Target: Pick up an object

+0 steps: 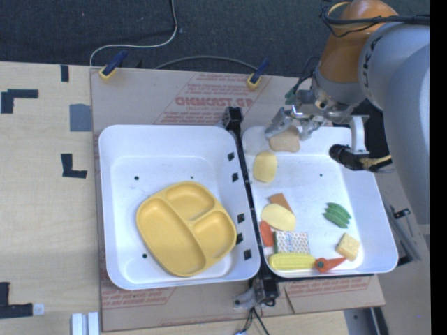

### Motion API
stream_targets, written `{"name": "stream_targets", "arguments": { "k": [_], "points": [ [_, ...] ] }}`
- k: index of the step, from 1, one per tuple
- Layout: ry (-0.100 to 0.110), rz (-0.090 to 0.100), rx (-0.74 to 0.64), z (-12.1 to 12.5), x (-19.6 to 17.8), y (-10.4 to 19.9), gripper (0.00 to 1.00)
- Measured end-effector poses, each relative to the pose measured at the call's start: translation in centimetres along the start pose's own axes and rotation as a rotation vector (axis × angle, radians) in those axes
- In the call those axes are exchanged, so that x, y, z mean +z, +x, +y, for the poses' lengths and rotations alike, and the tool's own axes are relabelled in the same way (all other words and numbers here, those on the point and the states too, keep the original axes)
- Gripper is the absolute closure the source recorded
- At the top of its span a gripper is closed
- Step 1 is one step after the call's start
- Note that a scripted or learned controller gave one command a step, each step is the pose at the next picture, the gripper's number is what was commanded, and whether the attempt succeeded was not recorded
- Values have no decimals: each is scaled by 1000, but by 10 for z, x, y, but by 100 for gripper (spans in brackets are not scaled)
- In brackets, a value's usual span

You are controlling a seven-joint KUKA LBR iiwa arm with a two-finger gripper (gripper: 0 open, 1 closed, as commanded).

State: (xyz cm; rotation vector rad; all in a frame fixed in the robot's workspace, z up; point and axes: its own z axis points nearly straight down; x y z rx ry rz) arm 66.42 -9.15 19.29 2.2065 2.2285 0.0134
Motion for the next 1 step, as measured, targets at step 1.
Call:
{"name": "stream_targets", "arguments": {
  "k": [1],
  "points": [
    [12, 0, 3, -37, 3, 64, 100]
  ]
}}
